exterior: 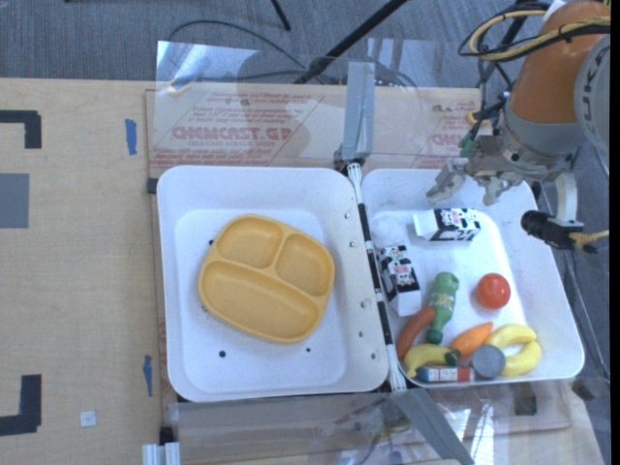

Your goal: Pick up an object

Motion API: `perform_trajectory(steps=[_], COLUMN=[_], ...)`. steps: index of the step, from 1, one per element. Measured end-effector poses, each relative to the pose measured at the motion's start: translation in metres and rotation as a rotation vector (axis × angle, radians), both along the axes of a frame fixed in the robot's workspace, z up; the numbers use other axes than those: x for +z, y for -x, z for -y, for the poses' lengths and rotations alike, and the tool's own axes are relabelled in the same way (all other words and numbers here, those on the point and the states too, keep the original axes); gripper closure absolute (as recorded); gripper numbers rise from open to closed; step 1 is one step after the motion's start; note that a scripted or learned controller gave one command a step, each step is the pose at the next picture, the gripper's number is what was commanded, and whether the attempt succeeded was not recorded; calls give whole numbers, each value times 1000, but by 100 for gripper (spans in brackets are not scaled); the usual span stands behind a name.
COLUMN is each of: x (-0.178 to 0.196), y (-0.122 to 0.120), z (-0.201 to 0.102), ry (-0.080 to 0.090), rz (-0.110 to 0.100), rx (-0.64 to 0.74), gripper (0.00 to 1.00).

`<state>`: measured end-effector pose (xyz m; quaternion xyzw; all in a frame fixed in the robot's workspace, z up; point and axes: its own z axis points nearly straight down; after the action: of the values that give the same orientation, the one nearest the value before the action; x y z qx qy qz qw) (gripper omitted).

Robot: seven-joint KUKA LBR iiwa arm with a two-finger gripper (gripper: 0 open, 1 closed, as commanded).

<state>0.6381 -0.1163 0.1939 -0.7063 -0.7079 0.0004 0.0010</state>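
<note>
The jaws (469, 181) are seen spread apart and empty, poised just beyond the milk carton (448, 225) at the right bin's (567, 332) far end. An approach is judged underway; descent and closing onto the carton are next required.

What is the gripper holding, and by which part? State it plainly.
Nothing. The gripper hangs open above the right bin's far end, just beyond the black-and-white carton, with nothing between its fingers.
</note>
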Motion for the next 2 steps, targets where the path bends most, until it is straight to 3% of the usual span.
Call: perform_trajectory(steps=[1,2], x=[-80,-86], y=[-8,20], z=[15,15], ry=[8,13], rz=[34,57], rx=[-30,-5], gripper=[0,0])
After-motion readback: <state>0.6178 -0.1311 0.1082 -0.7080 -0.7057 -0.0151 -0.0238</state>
